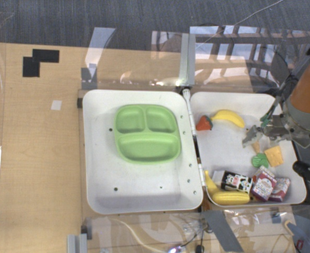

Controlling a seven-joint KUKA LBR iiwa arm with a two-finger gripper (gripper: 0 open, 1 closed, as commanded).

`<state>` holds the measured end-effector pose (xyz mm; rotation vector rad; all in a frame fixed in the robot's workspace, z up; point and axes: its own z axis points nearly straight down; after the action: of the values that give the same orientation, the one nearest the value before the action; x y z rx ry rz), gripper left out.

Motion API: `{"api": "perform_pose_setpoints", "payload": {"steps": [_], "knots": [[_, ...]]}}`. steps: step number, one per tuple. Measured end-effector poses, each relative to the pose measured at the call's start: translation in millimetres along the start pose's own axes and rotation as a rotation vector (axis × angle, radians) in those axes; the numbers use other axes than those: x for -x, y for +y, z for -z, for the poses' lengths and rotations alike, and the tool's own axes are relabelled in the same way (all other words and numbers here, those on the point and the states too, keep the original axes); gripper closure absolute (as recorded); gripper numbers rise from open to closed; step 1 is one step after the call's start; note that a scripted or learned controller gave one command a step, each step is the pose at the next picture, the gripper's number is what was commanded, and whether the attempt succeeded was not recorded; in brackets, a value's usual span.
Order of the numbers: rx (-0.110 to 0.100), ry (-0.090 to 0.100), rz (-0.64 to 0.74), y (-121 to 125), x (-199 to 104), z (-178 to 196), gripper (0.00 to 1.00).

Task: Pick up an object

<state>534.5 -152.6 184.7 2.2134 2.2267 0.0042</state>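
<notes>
My gripper (256, 129) hangs over the right side of the right bin (223, 101), open, with nothing between its fingers. Just below it lie a yellow cheese wedge (274, 155) and a small green piece (260, 161). To its left are a banana (228, 118) and a red strawberry (203, 123). Along the bin's front edge sit a black-and-white carton (235, 181), a second yellow fruit (229, 197) and two red packets (265, 185). A green divided plate (147, 133) lies in the left bin (99, 188).
The arm's grey body with its orange band (308, 96) reaches in over the right bin's right edge. A metal divider (191, 141) separates the two bins. A bare patch of bin floor (223, 152) lies left of the gripper.
</notes>
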Motion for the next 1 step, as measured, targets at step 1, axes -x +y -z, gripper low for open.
{"api": "perform_pose_setpoints", "payload": {"steps": [1], "knots": [[0.007,-0.002,-0.052,63.0,6.2,-94.7,0.0]]}}
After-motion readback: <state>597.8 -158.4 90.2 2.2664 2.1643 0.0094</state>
